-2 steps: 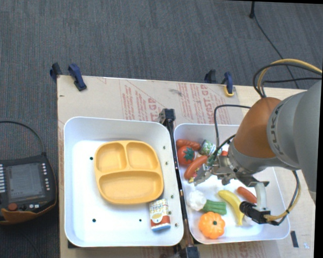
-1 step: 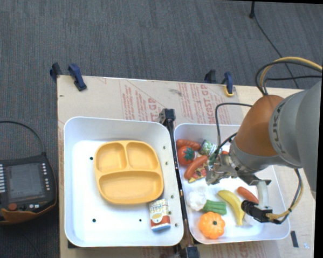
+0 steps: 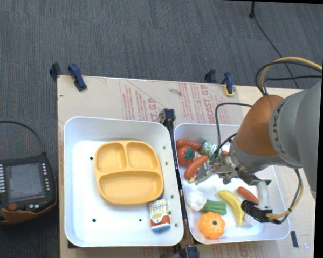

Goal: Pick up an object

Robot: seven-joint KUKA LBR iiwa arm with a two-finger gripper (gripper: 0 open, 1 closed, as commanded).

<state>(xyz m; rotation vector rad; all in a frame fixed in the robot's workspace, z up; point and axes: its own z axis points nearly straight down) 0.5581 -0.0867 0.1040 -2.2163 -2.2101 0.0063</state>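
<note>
My gripper (image 3: 209, 173) hangs low inside the right bin (image 3: 281, 187), just right of a red sausage (image 3: 195, 166) and apparently touching its end. Around it lie a red pepper with a green stem (image 3: 184, 153), a green can (image 3: 208, 147), a white garlic bulb (image 3: 196, 199), a green vegetable (image 3: 215, 207), a yellow banana (image 3: 233, 205), an orange pumpkin (image 3: 211, 224) and another red piece (image 3: 247, 194). The wrist hides the bin floor behind the gripper.
The left bin (image 3: 75, 170) holds a yellow divided plate (image 3: 129, 170) and a small carton (image 3: 159, 214) near its front right corner. A teach pendant (image 3: 22, 187) lies on the floor at left. Clamps (image 3: 77, 77) grip the bench's back edge.
</note>
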